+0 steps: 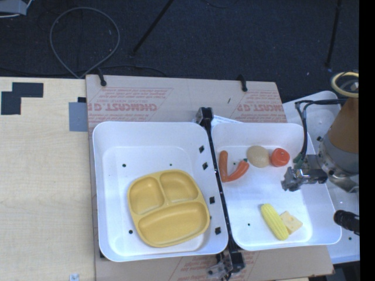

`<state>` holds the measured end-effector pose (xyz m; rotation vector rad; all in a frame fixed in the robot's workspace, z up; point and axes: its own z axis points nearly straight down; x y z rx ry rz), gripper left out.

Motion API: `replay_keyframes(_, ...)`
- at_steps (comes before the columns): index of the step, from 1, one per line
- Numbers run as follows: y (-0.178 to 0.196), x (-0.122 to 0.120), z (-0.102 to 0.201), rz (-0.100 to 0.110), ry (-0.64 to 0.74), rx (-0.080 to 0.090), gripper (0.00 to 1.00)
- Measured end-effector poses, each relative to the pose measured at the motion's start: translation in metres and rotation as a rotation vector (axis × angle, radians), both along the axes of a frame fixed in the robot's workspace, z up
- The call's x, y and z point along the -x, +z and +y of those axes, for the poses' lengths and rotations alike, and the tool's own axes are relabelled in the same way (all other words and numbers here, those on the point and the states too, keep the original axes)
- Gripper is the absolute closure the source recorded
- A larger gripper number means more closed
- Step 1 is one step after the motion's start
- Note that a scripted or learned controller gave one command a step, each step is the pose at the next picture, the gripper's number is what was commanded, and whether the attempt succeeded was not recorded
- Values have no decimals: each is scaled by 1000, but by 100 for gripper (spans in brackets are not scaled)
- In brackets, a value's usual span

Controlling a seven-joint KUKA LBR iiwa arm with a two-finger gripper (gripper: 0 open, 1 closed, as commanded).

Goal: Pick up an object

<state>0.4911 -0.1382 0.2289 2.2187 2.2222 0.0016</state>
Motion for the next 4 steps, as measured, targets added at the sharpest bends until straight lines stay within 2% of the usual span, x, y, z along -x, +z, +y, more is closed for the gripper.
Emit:
replay_keyframes(1,-3,4,50,6,3,-4,100)
replay_keyframes(2,3,-9,97,5,2,-2,100)
replay_keyframes(4,-17,-23,208,7,3,-2,100)
